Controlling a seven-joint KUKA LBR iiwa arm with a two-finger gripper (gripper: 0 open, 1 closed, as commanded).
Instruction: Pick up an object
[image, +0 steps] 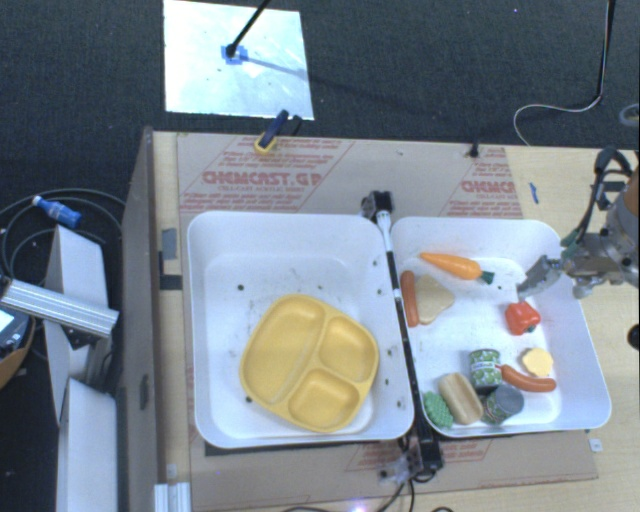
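Carrot (452, 265) lies lengthwise left-right, green tip pointing right; fingers' (537, 273) state unclear.

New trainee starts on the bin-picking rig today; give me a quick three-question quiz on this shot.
1. True or false: the yellow divided tray lies in the left bin.
2. Which toy lies nearest the gripper? A) carrot B) red pepper C) green can
3. Fill in: the long red sausage lies along the right bin's ____ wall.

Key: 1 true; 2 B; 3 left.
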